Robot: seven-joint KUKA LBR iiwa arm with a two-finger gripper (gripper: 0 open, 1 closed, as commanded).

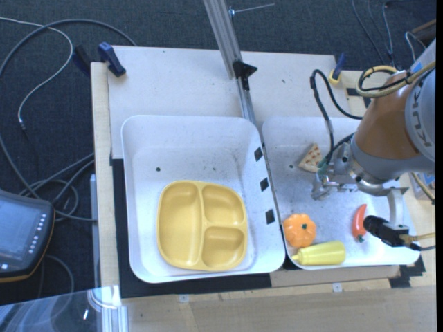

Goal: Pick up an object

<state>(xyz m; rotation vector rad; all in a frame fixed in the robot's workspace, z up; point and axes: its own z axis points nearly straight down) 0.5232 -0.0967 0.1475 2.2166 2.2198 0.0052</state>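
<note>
Tabletop [173, 81]: pale board carrying two shallow white bins side by side.
Left bin [138, 144]: holds a yellow divided tray [203, 225], lying flat toward its near edge.
Right bin [291, 133]: holds all the small items and the working end of the arm.
Arm [391, 130]: grey with an orange band, reaching in from the right, wrist down over the middle of the right bin.
Hand [324, 185]: low over the bin floor, just beside the cracker-like piece; whether it is open or closed cannot be told, and nothing is seen gripped.
Yellow corn-like piece [320, 254]: against the near wall; probably light, smooth plastic, best taken across its narrow width.
Orange pumpkin toy [300, 229]: near corner, touching the yellow piece; round and likely slippery, so grip across the middle.
Cracker-like piece [310, 158]: closest to the hand; thin and light, take by opposite edges.
Red pepper-like piece [358, 221]: slim, near the right wall.
</note>
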